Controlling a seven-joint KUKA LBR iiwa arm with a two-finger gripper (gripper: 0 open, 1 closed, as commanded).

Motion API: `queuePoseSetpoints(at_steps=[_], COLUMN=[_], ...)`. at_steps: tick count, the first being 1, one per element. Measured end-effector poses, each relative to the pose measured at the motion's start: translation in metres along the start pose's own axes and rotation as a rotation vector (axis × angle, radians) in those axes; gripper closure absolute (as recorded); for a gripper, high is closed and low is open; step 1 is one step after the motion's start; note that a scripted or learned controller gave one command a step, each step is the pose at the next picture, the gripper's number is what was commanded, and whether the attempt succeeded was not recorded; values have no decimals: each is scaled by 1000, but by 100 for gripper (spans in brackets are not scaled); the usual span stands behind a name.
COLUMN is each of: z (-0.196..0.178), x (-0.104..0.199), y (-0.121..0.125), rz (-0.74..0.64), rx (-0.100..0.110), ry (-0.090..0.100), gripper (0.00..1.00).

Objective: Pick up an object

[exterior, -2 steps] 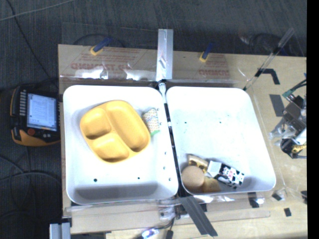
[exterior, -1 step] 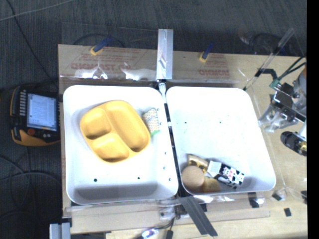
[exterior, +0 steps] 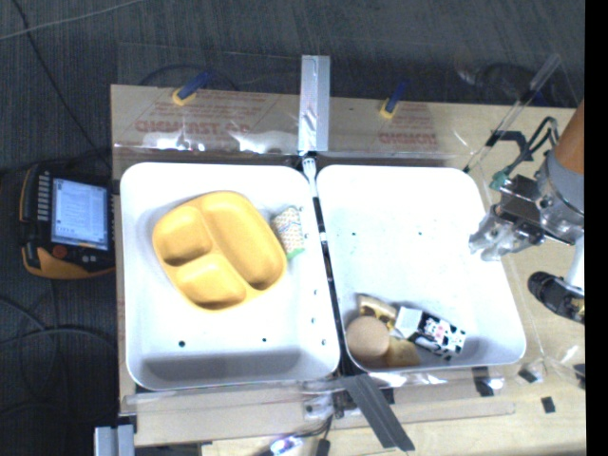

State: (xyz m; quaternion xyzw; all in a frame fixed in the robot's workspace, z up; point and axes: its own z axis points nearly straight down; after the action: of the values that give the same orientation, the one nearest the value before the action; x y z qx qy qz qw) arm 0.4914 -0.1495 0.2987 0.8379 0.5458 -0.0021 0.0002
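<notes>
Objects for picking lie in both bins. Camera view, from above at a slant: the left bin carries a yellow divided tray, three compartments, lying tilted near the bin's middle. Just beside the tray's right edge, against the wall between the bins, sits a small patterned packet with a bit of green at its lower end.

The right bin has its things crowded into the near corner, by the front wall: a tan rounded lump, a small golden-brown piece just above it, and a black-and-white printed box lying tilted and touching the lump's right side. The rest of that bin's floor is bare white.

My gripper hangs over the right rim of the right bin, well apart from the cluster in the corner. Nothing shows between its tips; whether it stands wide or narrow I cannot tell from this angle.

Off the counter, at far left, a handheld pendant with a lit screen rests on the floor.
</notes>
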Motion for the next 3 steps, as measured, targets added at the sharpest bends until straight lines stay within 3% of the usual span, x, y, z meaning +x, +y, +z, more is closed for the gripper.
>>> queuePoseSetpoints(at_steps=[1,2,3], z=[-26,-17,-32], x=[63,71,89], y=[-14,-39,-29], rz=[-124,-339,-428], rx=[-1,0,-2], ry=[1,1,0], gripper=[100,100,100])
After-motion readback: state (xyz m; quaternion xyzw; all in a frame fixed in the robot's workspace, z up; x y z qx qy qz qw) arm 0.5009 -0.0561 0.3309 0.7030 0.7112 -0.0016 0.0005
